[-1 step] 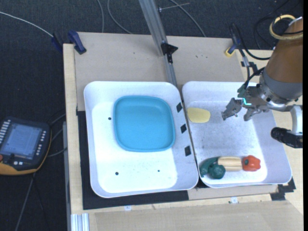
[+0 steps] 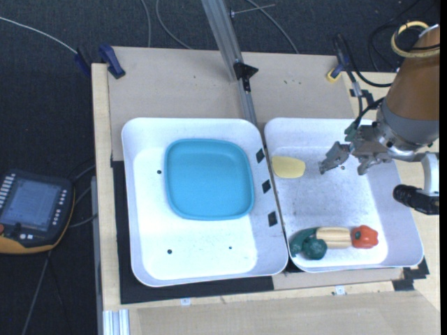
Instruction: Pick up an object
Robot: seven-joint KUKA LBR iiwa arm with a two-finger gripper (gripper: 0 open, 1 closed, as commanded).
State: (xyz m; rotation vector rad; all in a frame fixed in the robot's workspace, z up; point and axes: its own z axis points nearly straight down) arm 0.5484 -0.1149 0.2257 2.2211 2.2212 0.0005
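Jaws spread, nothing between them; gripper (image 2: 351, 160) hangs over the right bin (image 2: 401, 208), upper part. Yellow piece (image 2: 288, 167) lies just left of it, apart. Green item (image 2: 309, 245), tan roll (image 2: 334, 237) and red piece (image 2: 364, 236) line the near edge. Blue tray (image 2: 209, 179) in left bin (image 2: 143, 208).

Grey arm (image 2: 412, 121) (orange-banded wrist)

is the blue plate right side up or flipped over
Right side up: the blue plate lies flat in the left bin, raised rim up, nothing on it.
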